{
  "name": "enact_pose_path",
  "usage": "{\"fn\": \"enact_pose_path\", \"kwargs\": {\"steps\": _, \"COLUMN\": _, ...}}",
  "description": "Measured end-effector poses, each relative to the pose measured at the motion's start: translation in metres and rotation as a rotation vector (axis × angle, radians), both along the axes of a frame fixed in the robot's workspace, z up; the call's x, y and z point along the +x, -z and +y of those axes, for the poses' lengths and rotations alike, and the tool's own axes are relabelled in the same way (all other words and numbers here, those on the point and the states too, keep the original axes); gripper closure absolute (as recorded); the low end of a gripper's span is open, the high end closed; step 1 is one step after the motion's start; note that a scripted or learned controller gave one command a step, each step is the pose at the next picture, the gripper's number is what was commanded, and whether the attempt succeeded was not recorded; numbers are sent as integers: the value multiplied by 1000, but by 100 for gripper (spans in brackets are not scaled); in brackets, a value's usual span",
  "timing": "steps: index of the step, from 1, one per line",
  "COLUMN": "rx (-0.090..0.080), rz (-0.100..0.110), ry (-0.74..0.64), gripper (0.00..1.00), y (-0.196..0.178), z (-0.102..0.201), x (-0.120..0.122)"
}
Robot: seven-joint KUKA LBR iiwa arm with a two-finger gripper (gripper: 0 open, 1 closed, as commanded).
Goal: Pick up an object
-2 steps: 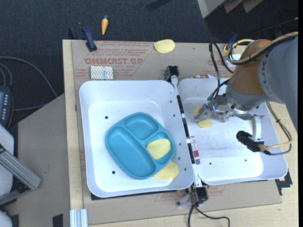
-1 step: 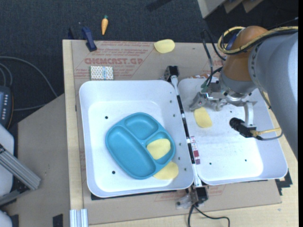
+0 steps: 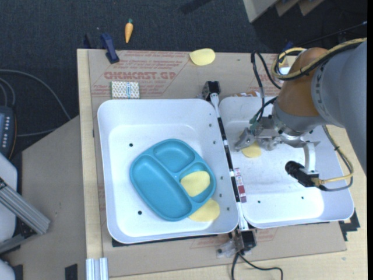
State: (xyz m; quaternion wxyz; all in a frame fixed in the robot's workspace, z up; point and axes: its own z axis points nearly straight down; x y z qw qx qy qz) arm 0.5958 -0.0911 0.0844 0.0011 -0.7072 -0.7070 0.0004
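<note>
Small flat pale-yellow piece (image 3: 252, 151)

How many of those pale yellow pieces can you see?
4: one in the blue tray's small compartment, one beside the tray, one under the gripper, one on the bench. The arm could hide more.

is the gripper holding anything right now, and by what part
Cannot be told. The gripper is low over a yellow piece in the right bin, but a hold on it is not visible.

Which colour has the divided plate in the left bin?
The plate is blue, as the camera view shows.
</note>
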Motion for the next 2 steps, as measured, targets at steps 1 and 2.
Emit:
{"fn": "enact_pose_path", "kwargs": {"steps": 1, "rx": 0, "rz": -2, "ry": 0, "gripper": 100, "y": -10, "z": 0, "x": 1}}
{"fn": "enact_pose_path", "kwargs": {"steps": 2, "rx": 0, "rz": -1, "ry": 0, "gripper": 0, "y": -10, "z": 0, "x": 0}}
